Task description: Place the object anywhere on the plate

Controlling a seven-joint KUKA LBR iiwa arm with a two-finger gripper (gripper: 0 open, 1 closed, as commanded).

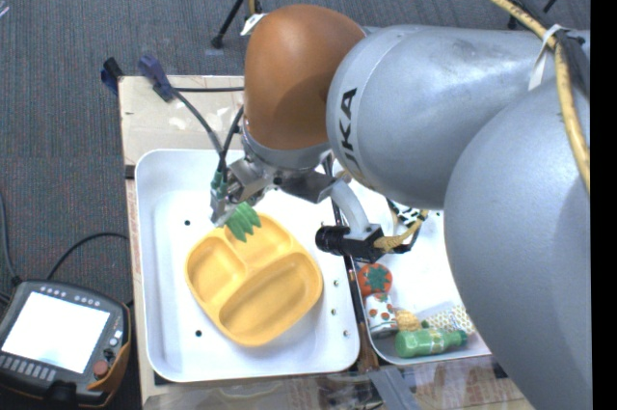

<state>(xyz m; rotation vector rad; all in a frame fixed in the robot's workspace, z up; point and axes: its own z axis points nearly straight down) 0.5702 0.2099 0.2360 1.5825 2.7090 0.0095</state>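
A yellow divided plate [255, 287] lies in the left white bin [159, 205]. My gripper [231, 208] hangs over the plate's far left rim. A green leafy toy [245, 220] sits right at its fingertips, apparently pinched between them, just above or touching the rim of the plate. The arm's orange band and grey body cover the middle and right of the view.
The right bin [429, 350] holds a red tomato-like toy [375, 279], a green bottle [430, 341], a yellow corn-like piece [405, 320] and a dotted item [450, 314]. A teach pendant [58, 341] lies off the bench at lower left.
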